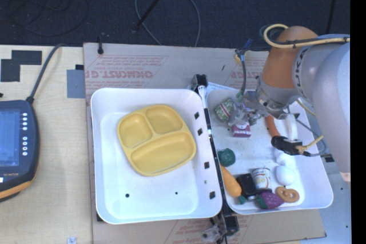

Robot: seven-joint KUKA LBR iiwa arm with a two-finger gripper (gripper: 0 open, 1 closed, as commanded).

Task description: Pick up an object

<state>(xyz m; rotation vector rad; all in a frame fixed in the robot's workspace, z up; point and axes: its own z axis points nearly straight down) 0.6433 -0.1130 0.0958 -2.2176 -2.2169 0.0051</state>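
The small packet [241, 130] is lying at the far end of the right bin [320, 194], and the pincer [247, 115] is hanging right over it, seemingly lining up a grab; I cannot tell its state. A yellow plate [155, 139] is sitting in the left bin [108, 180].

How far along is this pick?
Done: the arm has reached into the right bin. In hand: the pincer sits low over a small maroon-and-white packet, beside a green wrapped item. Left: nothing is visibly gripped or lifted, so the grasp and raise remain.
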